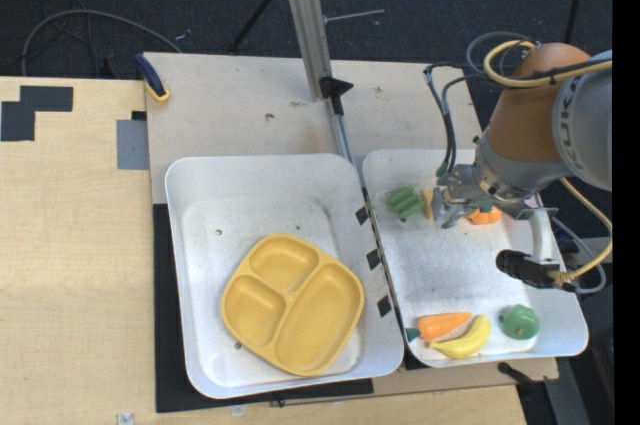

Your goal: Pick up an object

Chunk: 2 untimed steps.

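A smooth yellow plastic tray (pixel 292 304) with three compartments lies in the left bin (pixel 190 213). In the right bin (pixel 440 253), a ribbed green piece (pixel 405 203) sits near the far edge; carrot (pixel 444 324), banana (pixel 464 341) and round green fruit (pixel 519 321) line the near edge. My arm reaches in from the right, wrist down, my gripper (pixel 452 210) low beside an orange piece (pixel 484 216); whether it grips anything I cannot tell.

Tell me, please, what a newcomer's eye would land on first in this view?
Probably the yellow tray with three compartments, lying in the left bin. Next, the arm's hand low over the right bin's far end, beside a green toy. At that bin's near edge lie a carrot, a banana and a green apple.
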Available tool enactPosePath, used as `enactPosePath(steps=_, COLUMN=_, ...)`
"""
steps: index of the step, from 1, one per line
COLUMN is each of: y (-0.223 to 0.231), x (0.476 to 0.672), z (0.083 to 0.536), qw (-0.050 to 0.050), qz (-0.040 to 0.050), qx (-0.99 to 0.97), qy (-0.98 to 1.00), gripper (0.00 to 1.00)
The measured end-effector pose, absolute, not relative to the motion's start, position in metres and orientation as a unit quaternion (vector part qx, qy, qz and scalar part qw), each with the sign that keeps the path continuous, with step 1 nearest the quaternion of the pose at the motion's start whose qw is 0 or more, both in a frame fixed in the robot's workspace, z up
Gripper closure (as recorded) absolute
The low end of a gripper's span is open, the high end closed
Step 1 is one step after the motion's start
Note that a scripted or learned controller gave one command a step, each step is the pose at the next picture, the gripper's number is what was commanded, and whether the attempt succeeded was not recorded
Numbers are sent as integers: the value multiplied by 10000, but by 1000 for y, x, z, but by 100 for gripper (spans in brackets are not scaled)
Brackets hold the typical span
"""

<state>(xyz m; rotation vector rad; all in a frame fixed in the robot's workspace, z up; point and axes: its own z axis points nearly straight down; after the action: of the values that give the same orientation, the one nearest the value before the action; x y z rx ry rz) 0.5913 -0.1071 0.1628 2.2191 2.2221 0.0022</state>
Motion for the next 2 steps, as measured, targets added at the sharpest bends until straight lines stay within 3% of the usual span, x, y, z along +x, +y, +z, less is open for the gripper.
enactPosePath(steps=1, y=-98, x=592, z=220, qw=11, qz=11, qx=7064, qy=7078, gripper=100)
enactPosePath(steps=2, y=-99, x=593, z=243, qw=4, qz=3, qx=7069, qy=7073, gripper=100)
